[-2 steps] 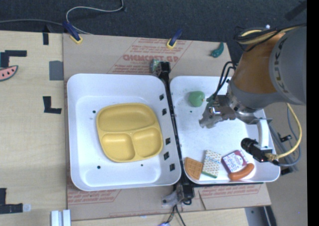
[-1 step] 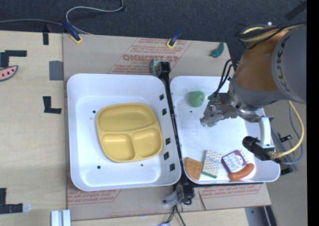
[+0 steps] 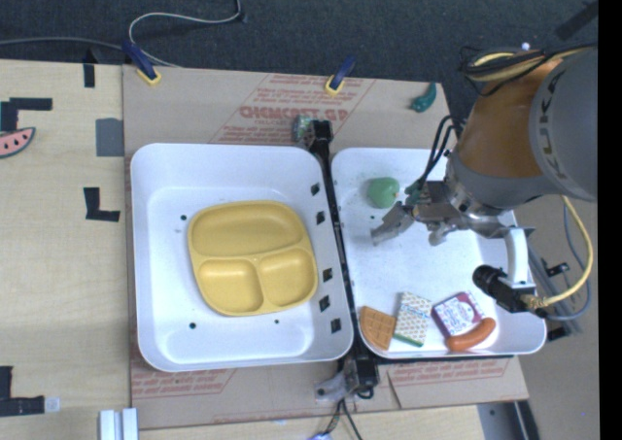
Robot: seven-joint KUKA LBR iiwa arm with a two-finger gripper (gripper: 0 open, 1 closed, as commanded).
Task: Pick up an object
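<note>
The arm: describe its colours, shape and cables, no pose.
The arm is bulky and rounded, grey, with a wide orange band above the wrist. Yellow and black cables loop around it. The gripper is dark grey metal, with a black cylindrical part beside it.

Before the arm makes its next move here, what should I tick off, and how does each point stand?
1. Pincer inside the right bin: ok.
2. An object within close reach, the green item just beside it: ok.
3. Something between the pincer's fingers: not ok, nothing seen there.
4. Other candidates present, sausage and waffle along the front wall: ok.
5. Yellow tray lying in the left bin, apart from the arm: ok.
</note>
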